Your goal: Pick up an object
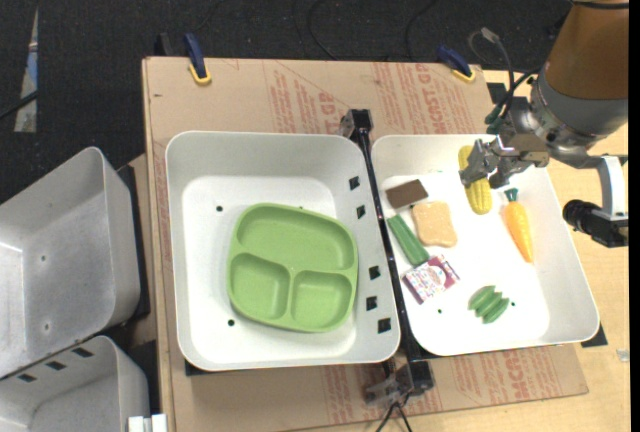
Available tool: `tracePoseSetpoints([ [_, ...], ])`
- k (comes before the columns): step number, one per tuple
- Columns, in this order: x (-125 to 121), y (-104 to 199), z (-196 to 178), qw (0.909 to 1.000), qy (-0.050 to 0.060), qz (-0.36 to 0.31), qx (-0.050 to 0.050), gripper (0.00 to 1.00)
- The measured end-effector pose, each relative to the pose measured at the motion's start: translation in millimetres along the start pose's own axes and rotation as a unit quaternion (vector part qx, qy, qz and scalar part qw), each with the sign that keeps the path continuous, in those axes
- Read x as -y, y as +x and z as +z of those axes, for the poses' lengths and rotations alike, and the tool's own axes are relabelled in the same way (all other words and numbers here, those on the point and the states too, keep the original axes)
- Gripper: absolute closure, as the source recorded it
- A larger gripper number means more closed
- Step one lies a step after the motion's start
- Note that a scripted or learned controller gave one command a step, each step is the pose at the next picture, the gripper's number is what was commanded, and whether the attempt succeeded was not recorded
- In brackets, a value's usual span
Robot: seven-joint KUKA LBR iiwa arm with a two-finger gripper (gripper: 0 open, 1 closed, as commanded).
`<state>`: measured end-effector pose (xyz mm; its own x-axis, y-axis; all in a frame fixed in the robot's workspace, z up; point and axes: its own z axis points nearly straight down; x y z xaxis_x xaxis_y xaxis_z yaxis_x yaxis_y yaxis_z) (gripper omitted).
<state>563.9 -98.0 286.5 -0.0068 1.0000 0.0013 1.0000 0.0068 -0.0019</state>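
Robot gripper poised over the right bin, finger state impossible to tell, just above a yellow corn cob, orange carrot beside, green divided plate in the left bin

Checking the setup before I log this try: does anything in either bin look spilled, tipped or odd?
Nothing stands out. The green divided plate lies flat in the left bin; the toy foods lie loose in the right bin.
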Motion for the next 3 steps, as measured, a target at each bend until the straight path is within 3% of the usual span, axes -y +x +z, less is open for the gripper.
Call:
tracePoseSetpoints([
  [3, 56.6, 152.3, 54.2, 1.0000, 0.001, 0.000, 0.000, 1.00],
])
